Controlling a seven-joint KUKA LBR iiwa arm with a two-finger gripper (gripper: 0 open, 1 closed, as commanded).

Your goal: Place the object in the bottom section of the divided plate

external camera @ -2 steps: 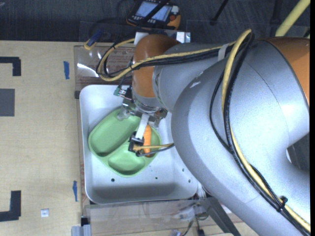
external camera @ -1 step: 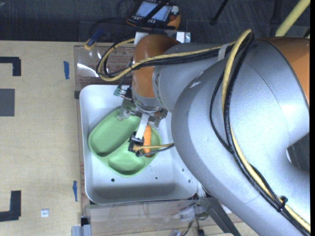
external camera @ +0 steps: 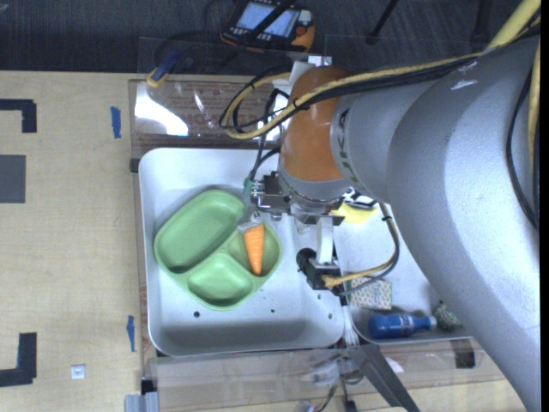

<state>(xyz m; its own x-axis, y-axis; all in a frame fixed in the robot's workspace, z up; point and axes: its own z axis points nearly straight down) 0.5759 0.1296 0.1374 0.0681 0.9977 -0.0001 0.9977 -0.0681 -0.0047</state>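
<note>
A green divided plate (external camera: 190, 230) lies in the left white bin (external camera: 171, 329). It has a large section at the upper left, a smaller one at the bottom and a smaller one at the right. An orange carrot (external camera: 255, 251) rests in the right section, pointing down toward the plate's lower edge. My gripper (external camera: 256, 213) hangs from the orange-banded wrist straight over the carrot's upper end, at the plate's right rim. The wrist hides the place where the gripper meets the carrot.
The right bin holds a blue bottle (external camera: 398, 323), a patterned packet (external camera: 371, 293), a yellow item (external camera: 361, 212) partly under the arm, and a dark green thing (external camera: 446, 317). The grey arm covers most of that bin. Cables loop beside the wrist (external camera: 377, 269).
</note>
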